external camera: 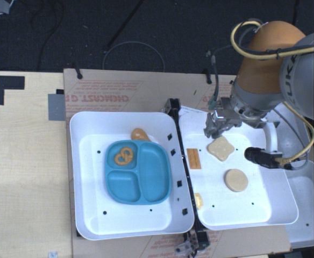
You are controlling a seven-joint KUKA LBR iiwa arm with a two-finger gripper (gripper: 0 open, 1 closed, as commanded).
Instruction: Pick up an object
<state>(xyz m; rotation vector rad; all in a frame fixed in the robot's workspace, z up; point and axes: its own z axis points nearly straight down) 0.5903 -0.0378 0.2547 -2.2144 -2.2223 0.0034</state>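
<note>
Bench surface carried two shallow white bins side by side: the left white bin point(87, 144) and the right white bin point(275, 208), touching along a black central divider. The grey arm with the orange band point(267, 52) reached in from the right edge and ended over the upper part of the right white bin.

The left white bin held a blue three-compartment plastic tray point(146, 176). A small golden pretzel-shaped piece point(124, 156) lay in the tray's upper-left compartment, and a rounded tan lump point(140, 134) rested just beyond the tray's upper edge.

The right white bin held the candidate objects. A pale square cracker-like slab point(220, 149) lay tilted, one corner pointing toward the gripper. A round pale biscuit-like disc point(236, 180) lay below and slightly right of the slab, apart from it. A narrow orange-brown rectangular bar point(193, 158) lay beside the divider, its long axis running up and down the view.

The two-finger gripper point(217, 123) hung just above the slab's upper corner in the view, nothing seen between its fingers. Whether it was released or clenched could not be told. The slab was judged the nearest target, lying immediately below the gripper in the view; the coming move would call for a short descent.
</note>
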